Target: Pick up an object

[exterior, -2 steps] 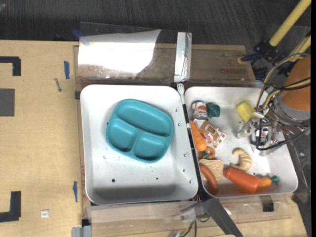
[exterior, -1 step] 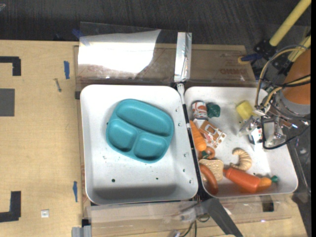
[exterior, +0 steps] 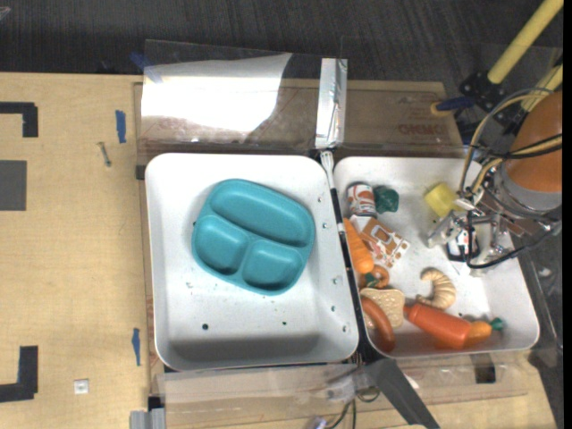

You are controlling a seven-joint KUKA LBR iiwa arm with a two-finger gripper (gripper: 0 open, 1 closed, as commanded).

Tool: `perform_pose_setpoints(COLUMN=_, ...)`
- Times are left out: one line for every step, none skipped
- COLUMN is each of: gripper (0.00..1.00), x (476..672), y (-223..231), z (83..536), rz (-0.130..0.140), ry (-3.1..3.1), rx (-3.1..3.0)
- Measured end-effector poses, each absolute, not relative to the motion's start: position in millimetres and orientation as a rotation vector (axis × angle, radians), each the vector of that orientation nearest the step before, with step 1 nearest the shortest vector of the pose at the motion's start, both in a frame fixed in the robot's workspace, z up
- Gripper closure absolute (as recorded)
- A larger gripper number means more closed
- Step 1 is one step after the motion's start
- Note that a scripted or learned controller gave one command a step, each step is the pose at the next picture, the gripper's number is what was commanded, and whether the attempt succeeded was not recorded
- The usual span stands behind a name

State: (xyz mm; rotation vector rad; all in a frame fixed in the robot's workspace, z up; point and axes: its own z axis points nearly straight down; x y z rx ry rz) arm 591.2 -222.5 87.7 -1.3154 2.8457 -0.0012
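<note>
The pincer [exterior: 458, 236] hangs low over the right bin [exterior: 523, 307], just beside a yellow block [exterior: 438, 198]; whether it's open or closed, I cannot tell. Below it lie a croissant [exterior: 438, 285] and a toy carrot [exterior: 444, 323]. The left bin [exterior: 170, 266] carries a teal divided plate [exterior: 253, 234].

The bench top [exterior: 63, 266] looks like matt, pale wood board. Both white bins, the left bin [exterior: 170, 320] and the right bin [exterior: 523, 315], look like smooth, slightly glossy plastic. The teal divided tray [exterior: 253, 235] is smooth plastic with a soft sheen. The orange carrot [exterior: 438, 323] is glossy plastic. Far of the left bin, a clear sheet [exterior: 214, 96] shines like film.
</note>
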Motion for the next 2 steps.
perform_pose_setpoints(gripper=0.00, x=571.7, y=-219, z=88, rz=-0.004, ry=2.895, rx=-1.199)
perform_pose_setpoints(gripper=0.00, x=597.5, y=-157, z=89, rz=-0.006, ry=2.743, rx=-1.504)
